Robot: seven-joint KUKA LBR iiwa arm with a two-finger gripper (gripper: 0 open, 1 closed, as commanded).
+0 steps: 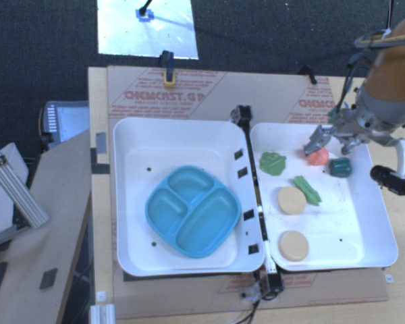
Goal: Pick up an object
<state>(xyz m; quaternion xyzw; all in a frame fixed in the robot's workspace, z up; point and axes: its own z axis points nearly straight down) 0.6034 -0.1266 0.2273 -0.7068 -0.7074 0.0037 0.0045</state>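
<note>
My gripper hangs over the back of the right bin, open, with nothing held between its fingers. A small orange-red object lies just below its left finger. A dark teal object sits under the right finger. Further left in that bin is a green leafy piece. A green strip lies beside a tan disc, and a second tan disc rests near the front.
The left bin holds a blue divided plate. A black clip-studded divider joins the two bins. The arm's grey and orange wrist comes in from the right above the bin's back corner.
</note>
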